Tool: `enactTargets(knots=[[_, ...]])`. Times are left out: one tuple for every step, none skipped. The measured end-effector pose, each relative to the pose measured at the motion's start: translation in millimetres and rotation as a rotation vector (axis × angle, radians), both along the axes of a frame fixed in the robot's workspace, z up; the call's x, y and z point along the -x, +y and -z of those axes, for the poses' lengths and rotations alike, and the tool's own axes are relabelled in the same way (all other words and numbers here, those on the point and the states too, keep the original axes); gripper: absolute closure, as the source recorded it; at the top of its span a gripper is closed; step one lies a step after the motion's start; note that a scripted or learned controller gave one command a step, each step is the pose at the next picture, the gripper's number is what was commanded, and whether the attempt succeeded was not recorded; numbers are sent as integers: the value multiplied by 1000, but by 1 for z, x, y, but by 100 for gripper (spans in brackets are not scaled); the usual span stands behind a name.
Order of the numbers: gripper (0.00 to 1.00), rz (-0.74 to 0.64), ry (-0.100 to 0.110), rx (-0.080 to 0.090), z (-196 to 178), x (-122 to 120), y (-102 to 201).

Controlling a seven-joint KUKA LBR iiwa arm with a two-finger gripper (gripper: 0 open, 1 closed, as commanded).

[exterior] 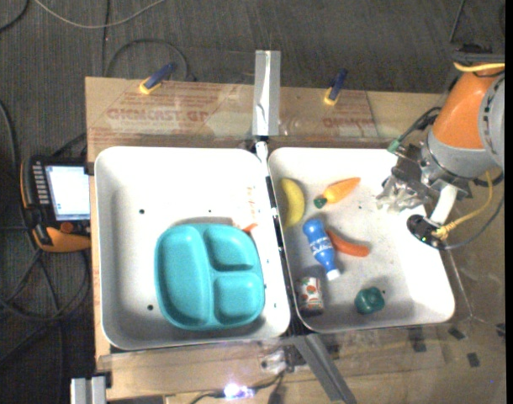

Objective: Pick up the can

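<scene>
A: Camera view, right bin (441,305). Where's the can (310,294)?

B: I log it upright at the bin's near-left corner, just below the blue bottle (321,247), left of the green pepper (369,300).

A: Gripper (397,194)?

B: Up at the bin's far-right edge, well apart from the can. I cannot tell its grip state. Banana (292,200) and two carrots (338,190) lie between.

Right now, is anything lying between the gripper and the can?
Yes. The gripper is at the right bin's far right; the can sits near its front left corner. A small carrot and the blue bottle lie roughly between them.
</scene>
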State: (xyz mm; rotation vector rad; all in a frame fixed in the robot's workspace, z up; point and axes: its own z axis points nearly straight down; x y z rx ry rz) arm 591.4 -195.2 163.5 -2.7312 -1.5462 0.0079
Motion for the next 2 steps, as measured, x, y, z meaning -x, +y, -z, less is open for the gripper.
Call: enactTargets(knots=[[100,85,-4,3,-93,-37,-10],[100,2,-4,-1,68,6,-18]])
